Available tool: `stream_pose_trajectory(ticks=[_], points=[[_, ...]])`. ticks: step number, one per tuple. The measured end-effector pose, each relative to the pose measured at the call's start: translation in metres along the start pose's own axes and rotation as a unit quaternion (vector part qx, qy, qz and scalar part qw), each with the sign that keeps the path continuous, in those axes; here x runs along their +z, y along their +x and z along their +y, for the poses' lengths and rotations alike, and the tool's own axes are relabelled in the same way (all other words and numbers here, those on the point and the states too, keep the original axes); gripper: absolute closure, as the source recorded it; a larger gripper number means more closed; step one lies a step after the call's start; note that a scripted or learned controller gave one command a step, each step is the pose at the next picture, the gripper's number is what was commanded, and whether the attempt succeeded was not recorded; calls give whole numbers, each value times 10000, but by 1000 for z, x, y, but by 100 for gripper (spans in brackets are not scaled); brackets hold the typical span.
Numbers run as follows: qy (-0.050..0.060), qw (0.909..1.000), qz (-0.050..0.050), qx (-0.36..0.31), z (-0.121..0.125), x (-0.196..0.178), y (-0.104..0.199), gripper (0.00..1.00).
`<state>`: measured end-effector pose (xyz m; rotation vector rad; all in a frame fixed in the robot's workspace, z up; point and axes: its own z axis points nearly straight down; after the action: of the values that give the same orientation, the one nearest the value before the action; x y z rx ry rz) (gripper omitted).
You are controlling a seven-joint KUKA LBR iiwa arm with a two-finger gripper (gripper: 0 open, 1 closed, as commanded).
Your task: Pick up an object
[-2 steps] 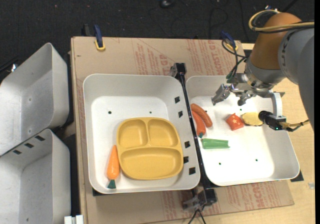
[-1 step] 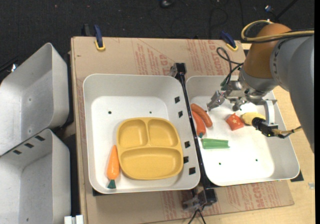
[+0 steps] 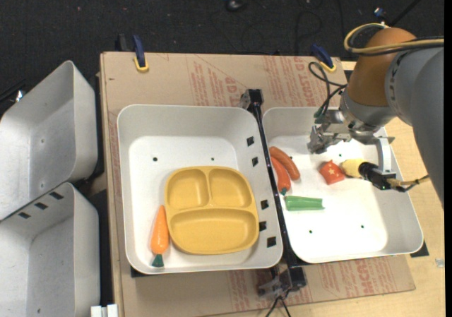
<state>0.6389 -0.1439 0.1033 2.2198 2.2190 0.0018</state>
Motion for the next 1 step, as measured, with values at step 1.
stream_pose_trajectory(ticks=[1], points=[[-23, 10000, 0, -19, 10, -60, 4, 100]])
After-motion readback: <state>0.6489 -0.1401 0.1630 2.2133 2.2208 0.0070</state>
